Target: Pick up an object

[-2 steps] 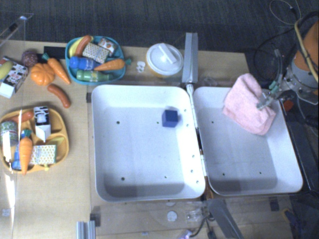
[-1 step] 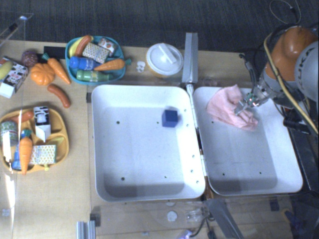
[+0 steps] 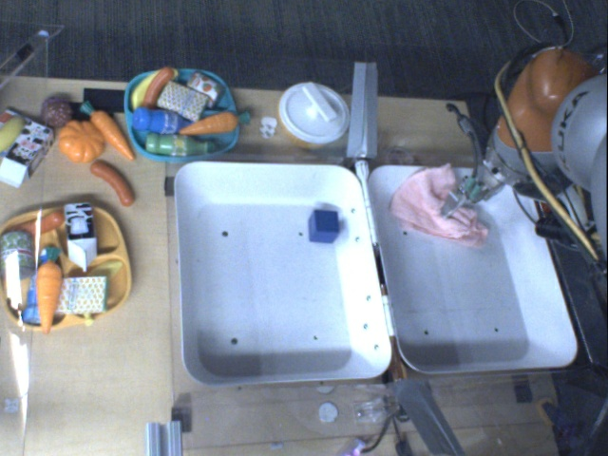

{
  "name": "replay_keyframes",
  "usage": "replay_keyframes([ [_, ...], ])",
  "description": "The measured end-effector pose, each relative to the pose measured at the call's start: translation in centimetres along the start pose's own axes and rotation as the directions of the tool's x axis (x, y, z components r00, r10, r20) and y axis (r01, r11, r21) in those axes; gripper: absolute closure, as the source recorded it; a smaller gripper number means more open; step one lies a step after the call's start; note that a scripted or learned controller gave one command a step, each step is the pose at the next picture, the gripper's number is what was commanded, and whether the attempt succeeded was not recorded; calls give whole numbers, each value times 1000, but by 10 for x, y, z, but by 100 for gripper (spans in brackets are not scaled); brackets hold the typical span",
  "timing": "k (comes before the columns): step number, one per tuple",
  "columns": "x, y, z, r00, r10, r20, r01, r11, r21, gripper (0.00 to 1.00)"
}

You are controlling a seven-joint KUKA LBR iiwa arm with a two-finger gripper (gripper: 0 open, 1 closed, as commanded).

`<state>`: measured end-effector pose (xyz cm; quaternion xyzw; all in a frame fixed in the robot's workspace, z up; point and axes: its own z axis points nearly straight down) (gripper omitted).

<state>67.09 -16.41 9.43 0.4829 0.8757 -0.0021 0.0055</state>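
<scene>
A crumpled pink cloth lies in the far part of the right bin. My gripper is down at the cloth's right side, its tips in the folds. A small blue cube sits in the left bin, near its far right corner. The arm comes in from the upper right, with its orange band above the wrist.
Left of the bins, on the wooden bench, stand a blue bowl and a yellow plate, both with toy food, and loose toy vegetables. A white lidded container sits behind the left bin. Cables hang by the arm.
</scene>
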Motion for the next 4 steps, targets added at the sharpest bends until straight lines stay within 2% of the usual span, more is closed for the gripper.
replay_keyframes([
  [2,-1,0,0,995,-96,2,96,995,-2,0],
  [3,-2,1,-12,995,-95,5,95,995,-4,100],
  [4,79,18,-102,1000,-6,-8,6,1000,-4,100],
])
